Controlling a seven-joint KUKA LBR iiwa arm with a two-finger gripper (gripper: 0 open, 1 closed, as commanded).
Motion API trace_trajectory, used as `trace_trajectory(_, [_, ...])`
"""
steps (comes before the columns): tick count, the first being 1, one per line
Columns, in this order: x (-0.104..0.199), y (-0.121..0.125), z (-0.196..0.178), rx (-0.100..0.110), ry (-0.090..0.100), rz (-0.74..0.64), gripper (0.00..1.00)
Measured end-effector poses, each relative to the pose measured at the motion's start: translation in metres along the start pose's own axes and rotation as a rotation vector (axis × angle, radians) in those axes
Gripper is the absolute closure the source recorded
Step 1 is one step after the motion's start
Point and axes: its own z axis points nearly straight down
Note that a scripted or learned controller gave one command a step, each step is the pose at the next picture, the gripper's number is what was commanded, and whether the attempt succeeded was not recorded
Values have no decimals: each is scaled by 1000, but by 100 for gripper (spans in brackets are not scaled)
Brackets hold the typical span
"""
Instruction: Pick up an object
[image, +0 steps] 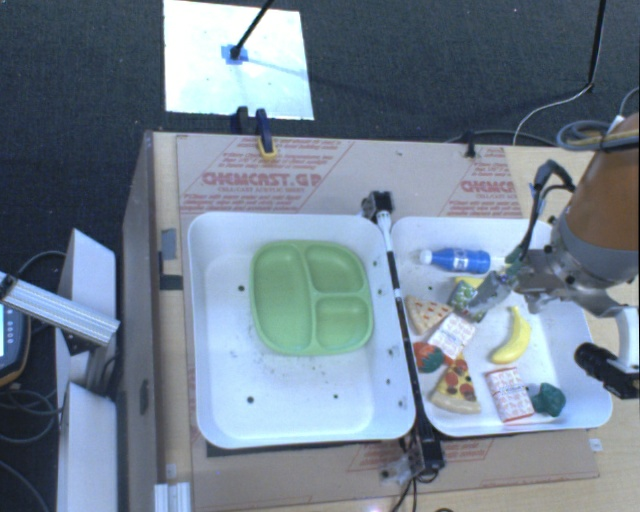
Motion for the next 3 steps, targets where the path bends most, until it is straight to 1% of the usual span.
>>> trace_trajectory(1, [-9, 77, 86, 2, 0, 1, 0])
trace_trajectory(2, [-22, 111, 178, 2, 0, 2, 0])
trace_trajectory(3, [-23, 62, 178, 1, 0, 2, 0])
